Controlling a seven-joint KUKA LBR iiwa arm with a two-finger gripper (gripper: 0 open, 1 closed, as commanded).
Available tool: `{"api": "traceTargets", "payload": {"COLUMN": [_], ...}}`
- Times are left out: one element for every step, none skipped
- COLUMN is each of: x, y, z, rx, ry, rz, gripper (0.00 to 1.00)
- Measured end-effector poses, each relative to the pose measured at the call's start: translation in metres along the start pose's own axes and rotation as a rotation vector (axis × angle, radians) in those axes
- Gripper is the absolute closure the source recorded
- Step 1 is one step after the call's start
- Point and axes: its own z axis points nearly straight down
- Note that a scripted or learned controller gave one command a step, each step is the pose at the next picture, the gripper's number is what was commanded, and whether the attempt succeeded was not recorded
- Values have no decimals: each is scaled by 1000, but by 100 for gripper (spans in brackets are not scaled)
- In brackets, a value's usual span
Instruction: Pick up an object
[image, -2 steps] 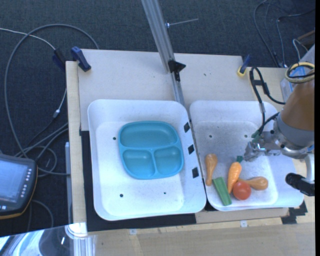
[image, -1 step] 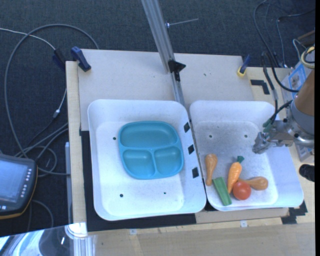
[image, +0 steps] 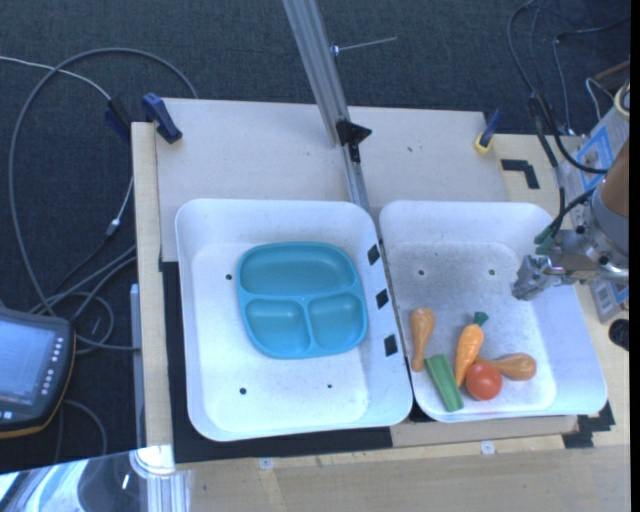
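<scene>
Pincer (image: 527, 279) hung above right bin (image: 570, 310), grip state unclear. Toy veggies (image: 468, 352) sat bunched close; grab might slip or bump neighbors.

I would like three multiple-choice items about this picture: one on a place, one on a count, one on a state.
1. Where is the blue tray?
A. left bin
B. right bin
C. bare bench

2. How many orange carrots are in the right bin?
A. none
B. one
C. two

3. Where is the hand?
A. among the food
B. apart from the food, near the bin's right side
C. above the tray

Answers: 1 A, it lies in the left bin. 2 C, two lie there. 3 B, it touches no food.
</scene>
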Motion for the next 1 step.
{"api": "traceTargets", "payload": {"x": [61], "y": [7], "z": [0], "rx": [5], "ry": [4], "rz": [-6], "gripper": [100]}}
